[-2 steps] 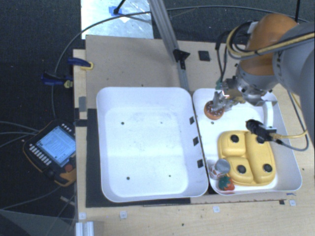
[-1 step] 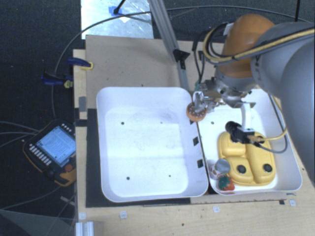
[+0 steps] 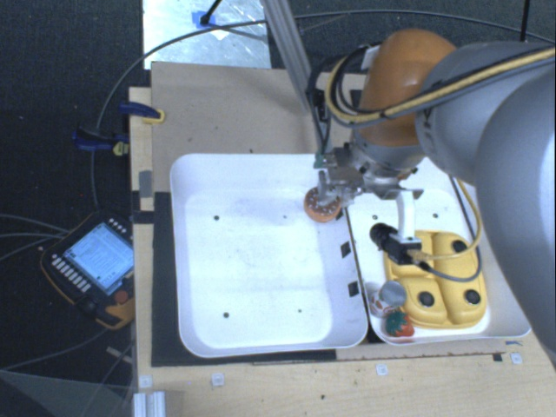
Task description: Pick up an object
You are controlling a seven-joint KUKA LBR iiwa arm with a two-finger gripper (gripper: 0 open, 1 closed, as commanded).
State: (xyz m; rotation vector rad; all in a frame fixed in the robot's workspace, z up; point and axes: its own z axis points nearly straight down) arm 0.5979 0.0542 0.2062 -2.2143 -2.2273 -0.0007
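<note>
A dark carpeted floor [image 3: 52,42] is seen around a tan bench top [image 3: 226,111], on which 2 shallow white plastic bins are set side by side. A bright reflective panel [image 3: 204,20] lies beyond the bench's far edge, and blue clamps [image 3: 95,139] are fixed by its left edge. A handheld control pendant with a lit blue screen [image 3: 94,263] lies on the floor off the bench's left side, with dark cables [image 3: 113,94] trailing around it.

The grey arm with the orange band [image 3: 408,68] is seen entering from the right and covering much of the right bin [image 3: 512,324]. The left bin [image 3: 252,259] takes up the bench's middle; its floor is bare white with a few small dark dots.

In the right bin, a yellow moulded plastic object with dark round holes [image 3: 439,285] lies near the near right corner, its long axis running from the far edge toward the near edge. Small items, a grey one [image 3: 391,295] and a red and green one [image 3: 398,322], sit at that bin's near left corner.

The gripper [image 3: 328,191] is held over the left bin's far right corner. A small round orange-brown disc with a pale speckled top [image 3: 322,205] sits directly beneath it, close to the bin's right wall; being round, it shows no clear long axis. Whether the fingers are spread or pressed together on the disc cannot be told.
</note>
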